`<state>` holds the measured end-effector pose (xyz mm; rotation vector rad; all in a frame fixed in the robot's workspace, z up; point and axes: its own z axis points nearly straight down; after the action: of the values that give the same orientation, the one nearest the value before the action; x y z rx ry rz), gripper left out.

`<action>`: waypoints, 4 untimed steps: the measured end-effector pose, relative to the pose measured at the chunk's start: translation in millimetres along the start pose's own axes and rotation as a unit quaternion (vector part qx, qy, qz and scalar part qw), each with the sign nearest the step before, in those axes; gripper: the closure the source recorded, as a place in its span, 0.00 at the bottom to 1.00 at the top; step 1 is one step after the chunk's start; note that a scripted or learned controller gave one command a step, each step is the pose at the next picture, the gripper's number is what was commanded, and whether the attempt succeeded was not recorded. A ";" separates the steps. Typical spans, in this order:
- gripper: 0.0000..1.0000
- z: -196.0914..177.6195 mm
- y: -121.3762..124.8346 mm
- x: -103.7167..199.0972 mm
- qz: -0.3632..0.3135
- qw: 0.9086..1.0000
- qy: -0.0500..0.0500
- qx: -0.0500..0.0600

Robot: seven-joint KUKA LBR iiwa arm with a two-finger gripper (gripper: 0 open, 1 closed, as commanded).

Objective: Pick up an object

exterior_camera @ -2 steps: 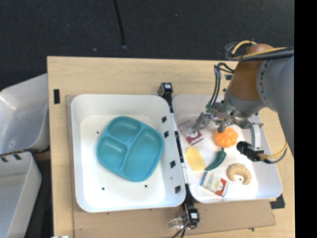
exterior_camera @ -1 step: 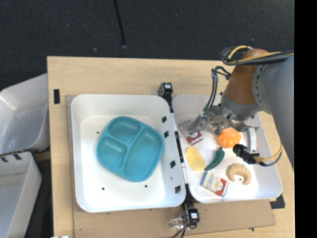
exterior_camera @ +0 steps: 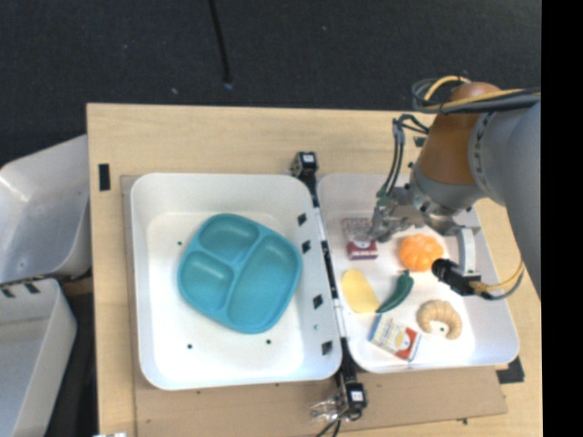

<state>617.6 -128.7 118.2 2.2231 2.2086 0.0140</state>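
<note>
The right bin (exterior_camera: pixel 496 335) holds several small items. My gripper (exterior_camera: pixel 366 232) hangs low over its left part, directly above a small red and white packet (exterior_camera: pixel 362 250) that lies on the bin floor. An orange (exterior_camera: pixel 421 252) sits just right of the gripper. Nearer the front lie a yellow oval piece (exterior_camera: pixel 359 291), a green pepper (exterior_camera: pixel 395 292), a croissant (exterior_camera: pixel 440 318) and a white carton with a red and blue print (exterior_camera: pixel 394 337). Nothing looks lifted off the bin floor.
In the left bin (exterior_camera: pixel 155 353) rests a blue divided plate (exterior_camera: pixel 240 271). A black divider with clips (exterior_camera: pixel 319 262) runs between the two bins. The arm's orange band (exterior_camera: pixel 451 148) and grey body cover the right bin's far right corner. Cables loop beside the wrist.
</note>
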 end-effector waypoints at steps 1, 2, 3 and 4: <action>1.00 -59.0 10.7 0.8 -0.004 1.000 -0.001 0.003; 1.00 -123.9 9.6 -1.2 -0.005 1.000 -0.001 0.002; 1.00 -137.0 10.5 -2.3 -0.006 1.000 -0.001 0.004; 1.00 -125.1 7.3 53.8 -0.006 1.000 0.000 0.006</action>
<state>623.7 -75.1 243.4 2.2151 2.2291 0.0005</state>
